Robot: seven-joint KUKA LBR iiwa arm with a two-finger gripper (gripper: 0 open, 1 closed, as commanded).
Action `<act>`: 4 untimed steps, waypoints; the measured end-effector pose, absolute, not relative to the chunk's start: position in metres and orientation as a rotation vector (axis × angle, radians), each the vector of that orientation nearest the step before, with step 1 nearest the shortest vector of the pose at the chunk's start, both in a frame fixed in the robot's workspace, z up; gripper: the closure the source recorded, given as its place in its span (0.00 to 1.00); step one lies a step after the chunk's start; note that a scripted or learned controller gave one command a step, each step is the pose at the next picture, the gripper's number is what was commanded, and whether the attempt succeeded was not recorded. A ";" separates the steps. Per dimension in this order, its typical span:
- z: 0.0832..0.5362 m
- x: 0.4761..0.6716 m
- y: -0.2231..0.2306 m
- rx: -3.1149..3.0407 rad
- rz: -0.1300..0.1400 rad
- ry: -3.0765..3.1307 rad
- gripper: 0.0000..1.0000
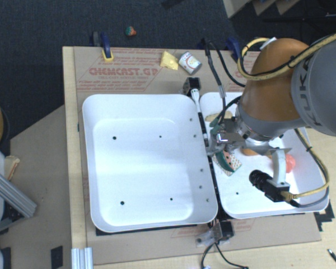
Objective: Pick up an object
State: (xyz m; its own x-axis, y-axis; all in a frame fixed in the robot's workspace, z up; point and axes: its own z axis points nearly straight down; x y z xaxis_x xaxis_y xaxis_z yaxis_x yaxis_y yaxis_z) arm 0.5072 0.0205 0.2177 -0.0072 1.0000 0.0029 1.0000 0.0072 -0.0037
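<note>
My gripper (222, 139) hangs low over the left part of the right bin (252, 203), close to the wall shared with the left bin. Just below it lies a small patterned object (231, 162) with green, white and red marks, touching or nearly touching the gripper's underside. A pink-orange object (290, 162) lies further right in the same bin, and an orange bit (250, 150) shows under the wrist. The arm's bulk covers the far part of the right bin.
The left bin (101, 206) sits beside the right one. On the board behind the bins lie a yellow piece (169, 61) and a small white box (189, 63). A blue clamp (106, 43) grips the board's far edge.
</note>
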 end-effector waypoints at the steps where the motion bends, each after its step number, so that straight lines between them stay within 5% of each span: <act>1: 0.426 0.567 -0.003 -2.232 -0.024 -2.236 1.00; 2: 0.342 0.535 0.082 -2.207 0.009 -2.225 1.00; 3: 0.337 0.482 0.016 -2.226 0.007 -2.211 1.00; 4: 0.348 0.485 0.020 -2.221 0.000 -2.223 1.00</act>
